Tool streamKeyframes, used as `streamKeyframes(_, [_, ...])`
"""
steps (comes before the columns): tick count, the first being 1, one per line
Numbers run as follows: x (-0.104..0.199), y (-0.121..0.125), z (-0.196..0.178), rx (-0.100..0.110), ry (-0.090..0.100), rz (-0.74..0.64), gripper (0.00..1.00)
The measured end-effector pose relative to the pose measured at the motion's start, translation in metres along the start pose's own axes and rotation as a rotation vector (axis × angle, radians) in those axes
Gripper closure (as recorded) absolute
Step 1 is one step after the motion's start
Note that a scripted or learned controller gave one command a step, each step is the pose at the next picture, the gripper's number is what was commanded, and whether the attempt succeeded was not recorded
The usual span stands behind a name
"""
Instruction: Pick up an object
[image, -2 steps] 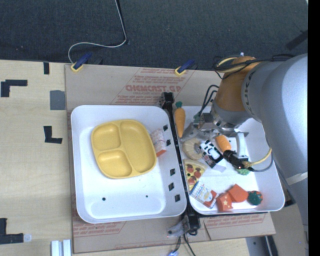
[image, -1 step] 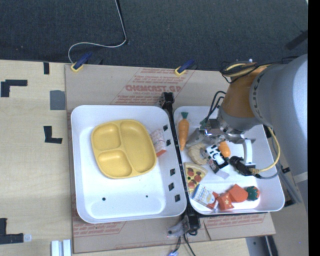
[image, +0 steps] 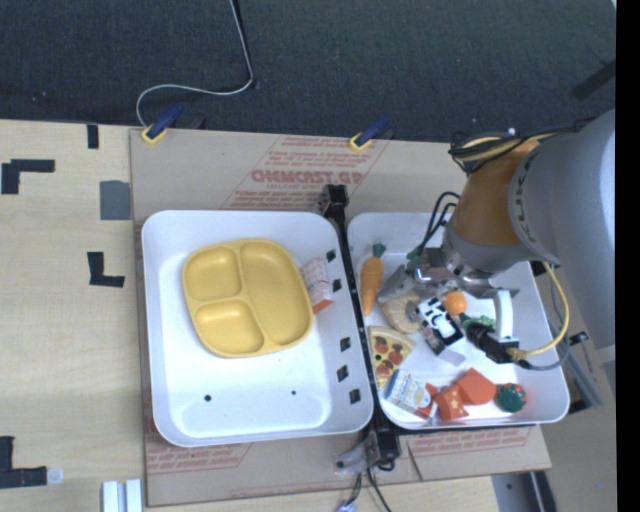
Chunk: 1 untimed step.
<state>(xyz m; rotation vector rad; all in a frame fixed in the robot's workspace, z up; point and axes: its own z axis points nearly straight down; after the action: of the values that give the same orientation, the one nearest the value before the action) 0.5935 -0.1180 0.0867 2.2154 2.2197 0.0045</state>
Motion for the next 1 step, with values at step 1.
streamKeyframes(1, [0.0057, 0.0090, 0.0006, 0.005, -0.003, 0.003, 0.00])
